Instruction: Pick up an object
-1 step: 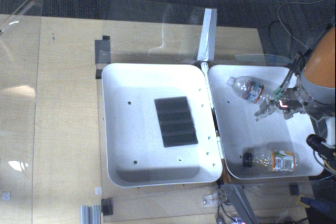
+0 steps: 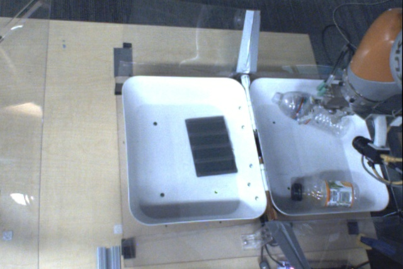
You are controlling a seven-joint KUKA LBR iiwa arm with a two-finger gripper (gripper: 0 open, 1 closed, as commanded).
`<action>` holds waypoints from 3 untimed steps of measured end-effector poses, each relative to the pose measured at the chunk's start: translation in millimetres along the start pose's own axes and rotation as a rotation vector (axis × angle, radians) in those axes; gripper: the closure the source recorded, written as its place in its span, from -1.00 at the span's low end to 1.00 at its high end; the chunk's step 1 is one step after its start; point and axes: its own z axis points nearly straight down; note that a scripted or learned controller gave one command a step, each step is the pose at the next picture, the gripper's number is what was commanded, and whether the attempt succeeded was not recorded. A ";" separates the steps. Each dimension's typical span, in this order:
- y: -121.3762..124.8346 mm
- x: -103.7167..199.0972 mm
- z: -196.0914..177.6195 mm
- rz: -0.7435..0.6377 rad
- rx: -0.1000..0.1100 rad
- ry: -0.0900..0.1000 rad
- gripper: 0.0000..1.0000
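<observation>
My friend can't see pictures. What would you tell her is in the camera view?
A robot arm reaches in from the right, its gripper over a crumpled clear plastic bottle in the right white bin. A second bottle with a dark cap lies near that bin's front, and the left bin holds a flat black ridged block.

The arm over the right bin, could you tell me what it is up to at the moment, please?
The KUKA arm reaches in from the right with its gripper low over the far end of the right bin, right at a crumpled clear plastic bottle. Whether it has hold of the bottle cannot be seen. A second bottle with a dark cap and a label lies on its side near the bin's front edge. In the left bin a flat dark ridged pad lies untouched.
</observation>
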 end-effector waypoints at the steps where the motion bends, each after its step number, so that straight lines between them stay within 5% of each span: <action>1: 45.0 11.2 35.5 -0.195 -0.024 -0.015 -1.00; 2: 78.2 9.0 48.3 -0.315 0.008 -0.006 -1.00; 3: 67.0 23.7 56.3 -0.379 -0.012 -0.018 -1.00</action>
